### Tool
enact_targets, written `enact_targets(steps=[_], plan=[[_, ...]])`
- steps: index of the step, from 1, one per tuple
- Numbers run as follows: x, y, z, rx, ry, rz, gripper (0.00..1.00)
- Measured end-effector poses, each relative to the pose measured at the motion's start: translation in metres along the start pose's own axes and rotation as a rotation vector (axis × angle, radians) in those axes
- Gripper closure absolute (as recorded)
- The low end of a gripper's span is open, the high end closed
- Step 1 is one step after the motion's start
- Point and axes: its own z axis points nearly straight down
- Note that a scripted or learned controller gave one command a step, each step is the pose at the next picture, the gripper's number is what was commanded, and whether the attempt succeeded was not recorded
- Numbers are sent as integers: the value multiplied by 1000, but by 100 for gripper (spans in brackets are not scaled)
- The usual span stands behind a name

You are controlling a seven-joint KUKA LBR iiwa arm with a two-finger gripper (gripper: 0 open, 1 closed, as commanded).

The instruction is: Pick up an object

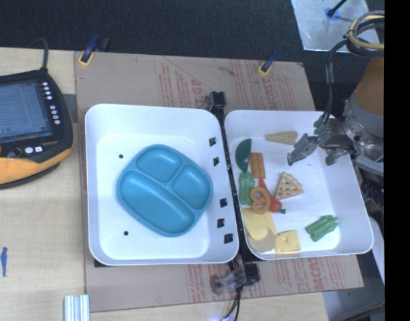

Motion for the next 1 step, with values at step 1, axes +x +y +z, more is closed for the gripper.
enact_targets(steps=[1], plan=[[15, -5, 163, -6, -4, -2, 0]])
